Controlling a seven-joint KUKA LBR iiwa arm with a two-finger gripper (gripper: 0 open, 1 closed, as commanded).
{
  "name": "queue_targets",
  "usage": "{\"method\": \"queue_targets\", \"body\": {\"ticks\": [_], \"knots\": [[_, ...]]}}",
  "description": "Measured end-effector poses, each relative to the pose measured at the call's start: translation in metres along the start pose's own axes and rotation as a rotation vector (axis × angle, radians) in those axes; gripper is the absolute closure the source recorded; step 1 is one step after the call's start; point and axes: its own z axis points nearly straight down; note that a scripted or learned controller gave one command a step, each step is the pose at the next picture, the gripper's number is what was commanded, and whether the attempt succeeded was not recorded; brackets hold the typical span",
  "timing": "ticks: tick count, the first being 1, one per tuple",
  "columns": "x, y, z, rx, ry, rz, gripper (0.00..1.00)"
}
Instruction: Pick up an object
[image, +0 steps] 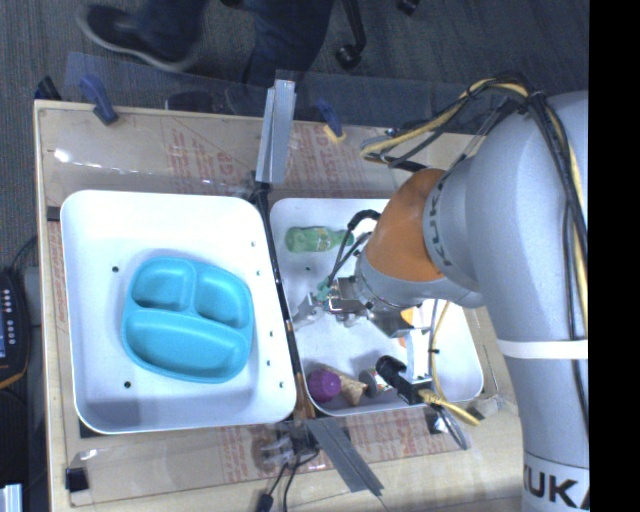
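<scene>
Low in the right-hand bin (462, 362), a purple object (323, 383) lay beside a tan piece (355, 388). Above them, mid-bin, the pincer (335, 298) hung close to the white floor, wide or narrow I could not tell, and a green object (310, 239) lay farther up. The step seemed to be the approach: the next move called for centring over one object before closing.

arm (525, 240): grey, comes in from the view's right of the right bin (305, 265) and bends down over that bin's right half
orange band (405, 235): above the wrist, over the middle of the right bin
wrist (385, 285): tilted towards the right bin's left wall
gripper (335, 298): low inside the right bin, near its left wall, about halfway along it
</scene>
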Motion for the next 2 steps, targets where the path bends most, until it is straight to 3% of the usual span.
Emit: {"method": "queue_targets", "body": {"ticks": [1,2], "knots": [[0.01,-0.053,-0.007,-0.022,-0.025,0.015,0.0],[-0.009,-0.005,0.001,0.002,0.002,-0.005,0.0]]}}
